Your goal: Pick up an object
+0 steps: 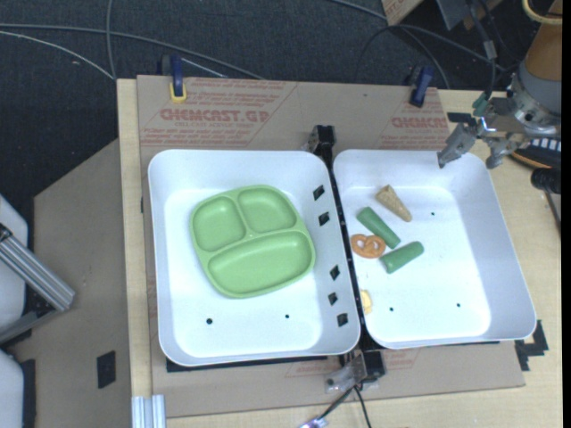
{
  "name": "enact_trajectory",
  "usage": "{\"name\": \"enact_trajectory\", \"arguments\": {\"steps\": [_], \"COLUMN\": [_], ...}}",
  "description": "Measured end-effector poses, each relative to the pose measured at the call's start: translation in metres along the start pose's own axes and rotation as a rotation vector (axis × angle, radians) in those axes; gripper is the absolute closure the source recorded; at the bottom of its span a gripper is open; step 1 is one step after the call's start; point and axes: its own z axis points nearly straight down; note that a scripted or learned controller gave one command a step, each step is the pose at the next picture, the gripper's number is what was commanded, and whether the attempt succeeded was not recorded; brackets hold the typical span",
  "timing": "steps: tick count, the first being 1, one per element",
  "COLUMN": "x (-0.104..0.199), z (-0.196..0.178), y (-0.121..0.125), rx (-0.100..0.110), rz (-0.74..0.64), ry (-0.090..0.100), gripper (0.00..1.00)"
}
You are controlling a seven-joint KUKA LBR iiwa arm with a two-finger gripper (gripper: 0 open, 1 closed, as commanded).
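Observation:
The right bin (464, 301) holds a tan wedge (393, 201), two green cylinders (378, 226) (402, 257) and an orange pretzel (367, 245). A small yellow piece (365, 302) lies by the bin's left wall. My gripper (471, 150) hangs over the bin's far right corner, open, with nothing between its fingers. It is well to the right of and beyond the wedge.
The left bin (178, 310) carries a green divided plate (252, 240). Black clips (323, 205) run along the seam between the bins. Blue clamps (177, 77) (420, 85) hold the cardboard sheet at the back. Cables trail across the dark floor behind.

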Motion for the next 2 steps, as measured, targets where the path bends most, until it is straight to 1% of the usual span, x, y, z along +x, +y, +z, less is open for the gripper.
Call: {"name": "enact_trajectory", "arguments": {"steps": [1, 2], "x": [0.001, 0.009], "z": [-0.009, 0.036], "y": [0.002, 0.001], "rx": [-0.015, -0.010], "rz": [-0.004, -0.004], "ry": [-0.003, -0.002], "gripper": [0.00, 0.00]}}
